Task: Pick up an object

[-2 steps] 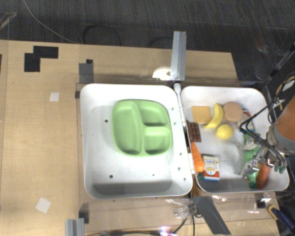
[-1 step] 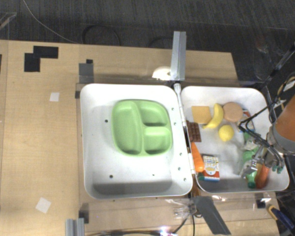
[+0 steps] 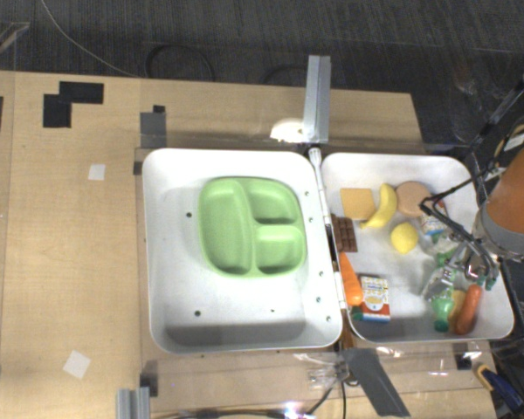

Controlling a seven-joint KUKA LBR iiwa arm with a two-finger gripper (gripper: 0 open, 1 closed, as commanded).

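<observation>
The right bin holds a banana, a lemon, a tan wedge, a brown round piece, a chocolate bar, a carrot and a juice box. A green item and a red sausage-like item lie at the bin's front right. My gripper hangs low over that front-right area, just above the green item and right of the lemon. Nothing can be seen held in it. The arm's orange band covers the bin's right edge.
The left bin holds a green divided plate. A metal post stands behind the seam between the bins. Cables loop from the wrist over the right bin's back part. Bare bench lies to the left.
</observation>
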